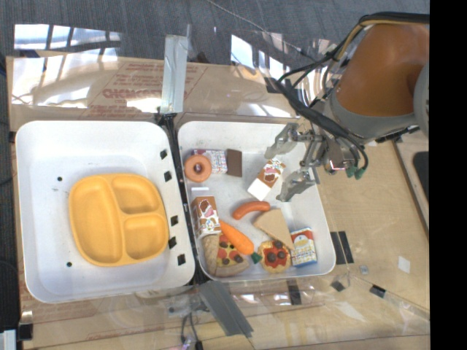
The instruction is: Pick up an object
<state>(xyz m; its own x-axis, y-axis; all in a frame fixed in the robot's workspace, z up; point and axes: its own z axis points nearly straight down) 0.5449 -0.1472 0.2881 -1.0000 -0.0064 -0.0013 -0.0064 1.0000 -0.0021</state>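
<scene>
Gripper (290, 162) hangs with its fingers spread wide, holding nothing, over your right bin (321, 217); a small carton (267, 179) lies between them

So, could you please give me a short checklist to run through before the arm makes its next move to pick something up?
1. Hand over the right white bin that holds the toy food: ok.
2. Fingers spread: ok, they stand apart with nothing between them.
3. A target close under the hand: ok, the small white-and-brown carton lies just beside it.
4. Room around that carton: ok, the orange sausage and the dark brown square block lie apart from it.
5. Hand height above the carton: cannot tell from this slanted view.
6. Yellow divided plate in the left bin out of the path: ok.
</scene>
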